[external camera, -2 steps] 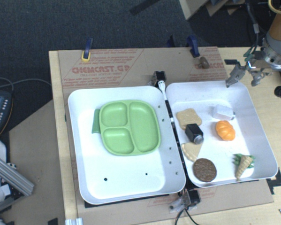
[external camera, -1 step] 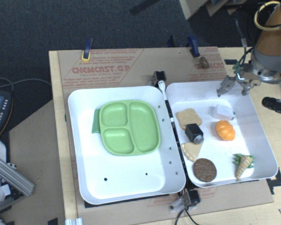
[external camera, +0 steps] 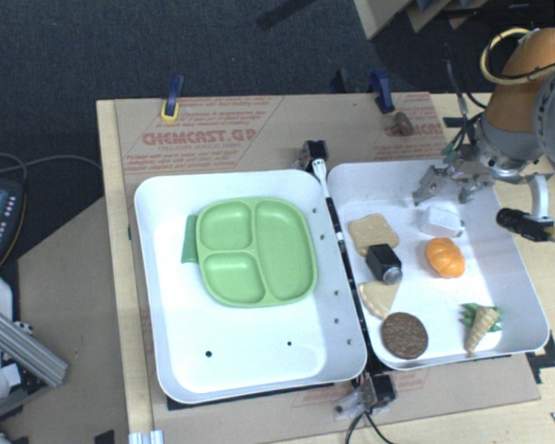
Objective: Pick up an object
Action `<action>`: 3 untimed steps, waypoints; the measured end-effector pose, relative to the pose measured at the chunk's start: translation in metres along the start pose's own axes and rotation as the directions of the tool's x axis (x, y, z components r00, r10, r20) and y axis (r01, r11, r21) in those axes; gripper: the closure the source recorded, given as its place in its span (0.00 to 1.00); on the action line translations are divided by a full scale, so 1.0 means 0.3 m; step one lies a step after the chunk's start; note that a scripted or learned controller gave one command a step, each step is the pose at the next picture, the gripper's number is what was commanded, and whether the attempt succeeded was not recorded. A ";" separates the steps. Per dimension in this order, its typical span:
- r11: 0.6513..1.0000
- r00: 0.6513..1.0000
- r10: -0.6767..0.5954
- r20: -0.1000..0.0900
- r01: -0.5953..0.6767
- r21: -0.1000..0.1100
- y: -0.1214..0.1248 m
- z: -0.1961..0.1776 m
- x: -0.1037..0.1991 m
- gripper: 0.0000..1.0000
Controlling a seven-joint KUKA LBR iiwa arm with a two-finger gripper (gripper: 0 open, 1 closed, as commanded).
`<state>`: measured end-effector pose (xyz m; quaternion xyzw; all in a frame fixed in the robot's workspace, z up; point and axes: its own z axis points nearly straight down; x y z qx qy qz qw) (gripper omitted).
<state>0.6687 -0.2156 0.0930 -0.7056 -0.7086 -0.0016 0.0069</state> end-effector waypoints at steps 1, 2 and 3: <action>1.000 1.000 -0.001 0.011 0.001 -0.008 0.002 -0.042 -0.008 1.00; 1.000 1.000 0.005 0.016 -0.005 -0.016 -0.014 -0.226 -0.024 1.00; 1.000 1.000 0.004 0.015 -0.003 -0.015 -0.019 -0.376 -0.012 1.00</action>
